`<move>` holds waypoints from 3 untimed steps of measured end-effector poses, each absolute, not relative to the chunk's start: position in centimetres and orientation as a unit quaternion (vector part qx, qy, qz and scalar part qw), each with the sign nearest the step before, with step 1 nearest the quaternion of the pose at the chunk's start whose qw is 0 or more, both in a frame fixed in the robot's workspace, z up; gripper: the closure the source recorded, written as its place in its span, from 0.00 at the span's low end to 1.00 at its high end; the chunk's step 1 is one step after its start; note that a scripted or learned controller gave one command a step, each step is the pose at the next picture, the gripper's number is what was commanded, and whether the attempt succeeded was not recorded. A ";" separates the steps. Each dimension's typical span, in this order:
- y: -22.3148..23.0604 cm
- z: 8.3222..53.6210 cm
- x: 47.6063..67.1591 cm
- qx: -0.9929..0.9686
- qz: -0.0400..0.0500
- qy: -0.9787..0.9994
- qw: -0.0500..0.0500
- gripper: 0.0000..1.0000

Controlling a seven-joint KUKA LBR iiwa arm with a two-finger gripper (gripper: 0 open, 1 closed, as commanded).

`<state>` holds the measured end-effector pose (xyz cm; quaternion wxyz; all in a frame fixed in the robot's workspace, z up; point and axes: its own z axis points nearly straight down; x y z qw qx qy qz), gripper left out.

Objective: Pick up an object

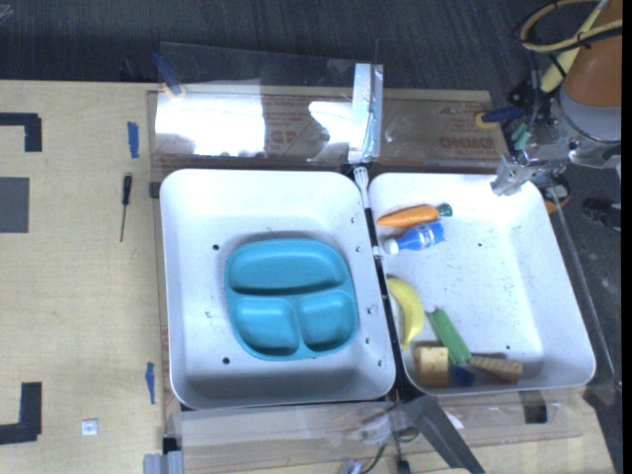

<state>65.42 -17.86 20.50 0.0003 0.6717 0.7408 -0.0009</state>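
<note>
1. On my far left I see the pale wooden desk with black corner marks, blue tape strips and a thin dark tool lying on it
2. The left bin holds a blue divided tray, sitting flat near the bin's middle with its long compartment toward the back and two smaller ones toward the front
3. Behind both bins stands a clear plastic panel that throws a bright glare
4. In the right bin the objects crowd along its left side and front edge
5. An orange carrot lies at the back left, with a blue-and-white bottle just in front of it, close or touching; I cannot tell which
6. A yellow banana lies along the left wall further forward
7. A green stick-shaped piece slants beside the banana; near its front end sit a tan block, a small blue piece and a brown piece
8. The pincer hangs at the back right corner of the right bin, well apart from all the objects; I see nothing between its fingers, and I cannot tell whether they are spread or closed
9. The orange band of the arm shows at my far right, with yellow cables looped behind it
</note>
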 end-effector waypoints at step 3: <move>-12.0 10.7 65.7 0.654 0.000 0.757 0.000 1.00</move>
